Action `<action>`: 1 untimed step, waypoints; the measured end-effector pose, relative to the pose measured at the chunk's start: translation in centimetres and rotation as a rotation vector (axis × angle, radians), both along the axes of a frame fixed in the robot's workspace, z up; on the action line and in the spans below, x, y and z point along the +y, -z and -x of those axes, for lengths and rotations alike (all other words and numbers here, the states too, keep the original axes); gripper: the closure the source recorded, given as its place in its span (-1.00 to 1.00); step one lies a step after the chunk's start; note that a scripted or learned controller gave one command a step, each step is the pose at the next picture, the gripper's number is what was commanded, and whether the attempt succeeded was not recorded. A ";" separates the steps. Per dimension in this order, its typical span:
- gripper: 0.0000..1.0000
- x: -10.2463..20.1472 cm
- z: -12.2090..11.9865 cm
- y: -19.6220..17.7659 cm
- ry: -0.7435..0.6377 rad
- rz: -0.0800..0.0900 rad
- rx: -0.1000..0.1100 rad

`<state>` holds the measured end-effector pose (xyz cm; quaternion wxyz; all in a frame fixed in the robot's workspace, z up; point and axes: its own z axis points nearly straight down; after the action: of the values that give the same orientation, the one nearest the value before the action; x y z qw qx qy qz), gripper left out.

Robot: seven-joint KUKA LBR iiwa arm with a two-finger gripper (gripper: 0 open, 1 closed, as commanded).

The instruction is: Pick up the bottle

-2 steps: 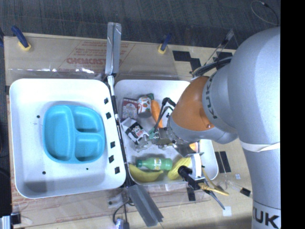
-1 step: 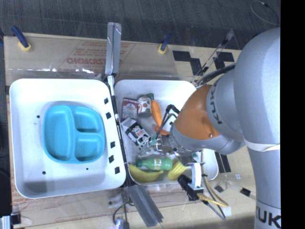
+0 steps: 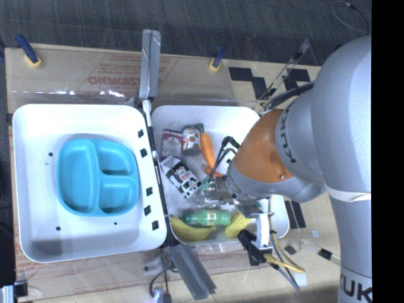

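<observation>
Bulky grey arm (image 3: 344, 125), orange band (image 3: 265, 153) above wrist, black "KUKA" lettering, thin black cable.

bananas (image 3: 192, 230) and carrot (image 3: 207, 151) crowd the bottle (image 3: 208, 218); left bin (image 3: 38, 144) rim lies open.

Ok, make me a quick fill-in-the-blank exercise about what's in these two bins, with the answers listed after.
1. The blue divided plate lies in the ____ bin as the camera sees it.
2. The green bottle lies on its ____, not upright.
3. The yellow thing touching the bottle from below is a ____.
4. The carrot near the right bin's far wall is coloured ____.

Missing words: left; side; banana; orange
</observation>
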<state>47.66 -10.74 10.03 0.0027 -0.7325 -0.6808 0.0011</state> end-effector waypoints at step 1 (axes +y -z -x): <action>-1.00 0.0 0.0 0.0 0.000 0.000 0.000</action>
<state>47.66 -10.73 10.04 0.0026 -0.7323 -0.6809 0.0011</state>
